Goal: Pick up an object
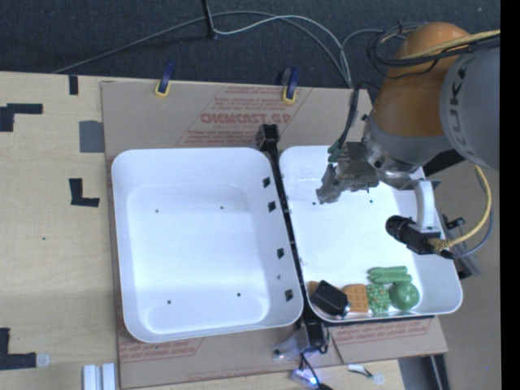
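Note:
My gripper (331, 187) hangs over the back left part of the right bin (357, 242), with its grey fingers pointing down and left. Nothing shows between them. Along the front rim of that bin lie a black object (331, 298), an orange piece (354, 296) and green items (392, 289), all well in front of the gripper. The arm's orange band (422, 63) and grey body rise at the upper right.
The left bin (199, 242) sits beside the right one, split from it by a black divider (280, 218). Both rest on a cardboard sheet (236, 112) held by clamps at the back. Cables run across the dark floor behind.

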Robot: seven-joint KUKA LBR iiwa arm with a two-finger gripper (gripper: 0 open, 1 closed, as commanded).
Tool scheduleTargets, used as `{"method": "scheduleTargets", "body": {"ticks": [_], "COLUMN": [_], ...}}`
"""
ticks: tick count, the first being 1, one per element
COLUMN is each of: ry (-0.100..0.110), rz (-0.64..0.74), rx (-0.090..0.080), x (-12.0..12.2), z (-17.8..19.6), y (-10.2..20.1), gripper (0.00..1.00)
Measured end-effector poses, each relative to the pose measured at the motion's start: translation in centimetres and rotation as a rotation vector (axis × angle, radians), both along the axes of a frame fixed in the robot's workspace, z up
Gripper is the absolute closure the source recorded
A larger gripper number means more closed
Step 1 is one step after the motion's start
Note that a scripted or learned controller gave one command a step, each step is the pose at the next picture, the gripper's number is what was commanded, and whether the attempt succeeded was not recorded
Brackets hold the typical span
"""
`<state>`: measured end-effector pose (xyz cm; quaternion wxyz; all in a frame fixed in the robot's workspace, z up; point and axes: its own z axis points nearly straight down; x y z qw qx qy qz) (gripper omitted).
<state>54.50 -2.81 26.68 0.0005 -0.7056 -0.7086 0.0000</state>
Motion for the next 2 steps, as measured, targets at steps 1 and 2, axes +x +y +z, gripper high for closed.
{"method": "scheduleTargets", "body": {"ticks": [1, 2], "ry": [0.002, 0.001], "rz": [0.000, 0.001], "rx": [0.000, 0.000], "x": [0.8, 0.5], "z": [-2.2, -2.7], "y": [5.3, 11.0], "gripper": [1.00, 1.00]}}
